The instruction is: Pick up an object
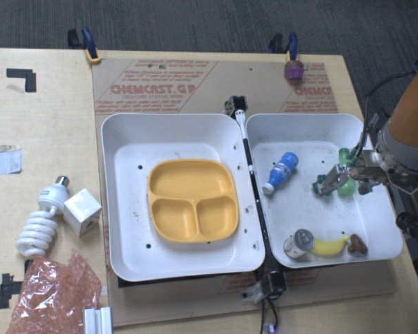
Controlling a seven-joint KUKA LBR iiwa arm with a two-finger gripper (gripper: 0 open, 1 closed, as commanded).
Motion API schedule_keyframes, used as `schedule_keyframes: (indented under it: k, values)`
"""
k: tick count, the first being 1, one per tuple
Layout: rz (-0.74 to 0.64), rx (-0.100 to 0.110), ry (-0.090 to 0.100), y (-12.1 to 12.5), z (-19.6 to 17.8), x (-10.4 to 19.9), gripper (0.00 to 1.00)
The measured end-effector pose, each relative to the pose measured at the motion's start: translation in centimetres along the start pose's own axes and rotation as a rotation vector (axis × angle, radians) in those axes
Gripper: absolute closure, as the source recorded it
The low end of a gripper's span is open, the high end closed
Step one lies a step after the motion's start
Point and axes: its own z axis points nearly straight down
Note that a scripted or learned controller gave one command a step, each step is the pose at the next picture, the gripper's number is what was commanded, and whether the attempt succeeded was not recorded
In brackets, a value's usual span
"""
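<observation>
Green toy (345,186) sits at your pincer (332,183) in the right bin (313,125); I cannot tell its grip, so nothing counts as lifted yet.

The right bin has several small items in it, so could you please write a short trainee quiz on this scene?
1. True or false: the yellow divided tray lies in the left bin.
2. Which item lies nearest the end effector? A) blue bottle B) green object C) banana
3. Fill in: the light bulb lies outside the bins, on the ____.

Key: 1 true; 2 B; 3 bench.
</observation>
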Motion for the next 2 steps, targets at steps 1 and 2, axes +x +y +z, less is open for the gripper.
schedule_keyframes:
  k: [1, 2]
  values:
    - [0.002, 0.000, 0.000, 3.3, 13.6, -3.2, 0.00]
    - [0.002, 0.000, 0.001, -1.5, 13.6, 0.8, 0.00]
